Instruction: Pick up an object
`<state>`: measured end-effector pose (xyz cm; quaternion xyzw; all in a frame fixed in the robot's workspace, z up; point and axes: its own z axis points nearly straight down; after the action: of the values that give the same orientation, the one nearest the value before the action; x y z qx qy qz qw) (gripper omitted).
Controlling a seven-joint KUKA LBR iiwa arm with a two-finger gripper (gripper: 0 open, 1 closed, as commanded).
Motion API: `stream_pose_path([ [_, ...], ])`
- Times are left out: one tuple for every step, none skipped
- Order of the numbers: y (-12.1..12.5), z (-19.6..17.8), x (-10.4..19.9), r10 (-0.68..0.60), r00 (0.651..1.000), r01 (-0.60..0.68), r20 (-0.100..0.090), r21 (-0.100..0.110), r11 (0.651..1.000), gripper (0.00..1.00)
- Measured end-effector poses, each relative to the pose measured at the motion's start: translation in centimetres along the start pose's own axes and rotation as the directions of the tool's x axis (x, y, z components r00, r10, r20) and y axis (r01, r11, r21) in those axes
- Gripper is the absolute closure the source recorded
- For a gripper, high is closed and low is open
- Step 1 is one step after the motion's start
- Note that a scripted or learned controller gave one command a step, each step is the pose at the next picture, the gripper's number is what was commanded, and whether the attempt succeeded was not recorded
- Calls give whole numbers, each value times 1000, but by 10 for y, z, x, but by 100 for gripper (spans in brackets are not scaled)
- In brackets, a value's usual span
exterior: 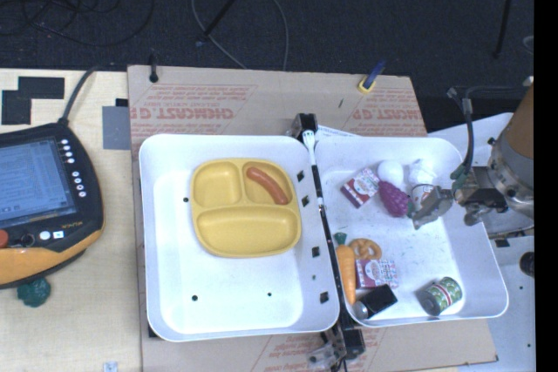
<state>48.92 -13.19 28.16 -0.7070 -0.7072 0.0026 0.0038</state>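
Note:
My gripper (pixel 425 206) reaches in from the right and hangs over the upper right part of the right bin (pixel 478 261). Just left of it lies a purple bunch of grapes (pixel 394 199). A white egg (pixel 390 171) and a white object (pixel 424 173) lie just behind the gripper. A red and white packet (pixel 359 187) sits further left. Toward the front lie an orange carrot (pixel 348 271), a pretzel (pixel 364 249), a red packet (pixel 377 273), a black block (pixel 377 300) and a green can (pixel 441 295). I see nothing held in the gripper.
The left bin (pixel 170 274) holds a yellow divided plate (pixel 245 226) with a sausage (pixel 268 184) in its upper right section. A divider (pixel 319 213) separates the bins. A teach pendant (pixel 44 196) lies at the far left of the bench.

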Motion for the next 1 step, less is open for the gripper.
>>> stream_pose_path([
  [120,54,8,1,1000,-1,1,-1,1000,0],
])
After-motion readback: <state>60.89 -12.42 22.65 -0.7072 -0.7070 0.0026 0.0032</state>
